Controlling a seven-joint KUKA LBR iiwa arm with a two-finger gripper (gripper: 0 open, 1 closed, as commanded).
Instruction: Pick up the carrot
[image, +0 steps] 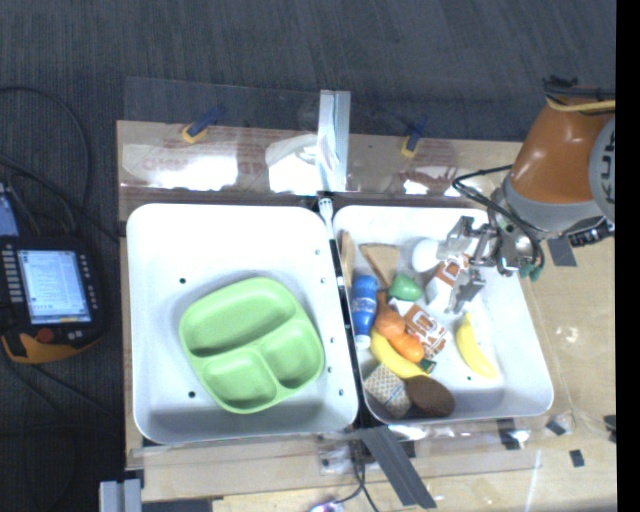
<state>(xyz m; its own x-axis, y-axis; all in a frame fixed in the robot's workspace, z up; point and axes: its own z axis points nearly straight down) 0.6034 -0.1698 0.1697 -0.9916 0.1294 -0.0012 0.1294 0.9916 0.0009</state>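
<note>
- Gripper (462, 268) hung over the right bin (520, 340), above its upper middle; whether it was released or clenched could not be told.
- The carrot (399, 340) lay in that bin's left half, across a banana (398, 358), beside a blue bottle (363, 302).
- A green divided plate (252, 343) sat in the left bin (160, 260).
</note>
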